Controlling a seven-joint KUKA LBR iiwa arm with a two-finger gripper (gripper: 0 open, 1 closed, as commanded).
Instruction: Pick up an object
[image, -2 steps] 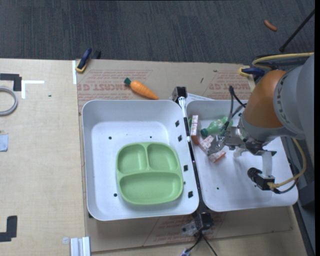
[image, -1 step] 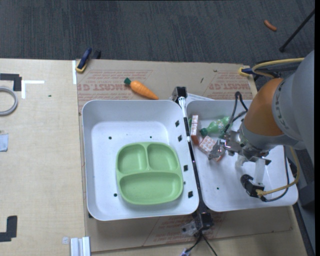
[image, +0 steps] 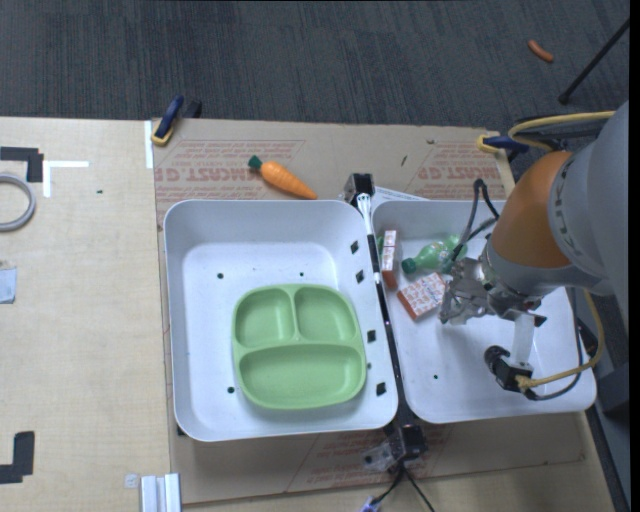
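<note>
Arm: grey with an orange band, reaching in from the right edge of the frame down into the right bin (image: 560, 395).
Gripper (image: 458, 305): low over the right bin, just right of the red-and-white packet (image: 421, 294); whether it is spread or pressed together cannot be told from this angle.
Objects to pick: the packet lies at the left middle of the right bin; a green bottle (image: 432, 254) lies above it, near the bin's upper left; a small narrow box (image: 388, 250) sits against the bin's left wall.
Left bin (image: 190, 330): centre of the frame, holding a green divided plate (image: 298, 346).
Carrot (image: 283, 177): toy, on the cardboard above the left bin, outside both bins.
</note>
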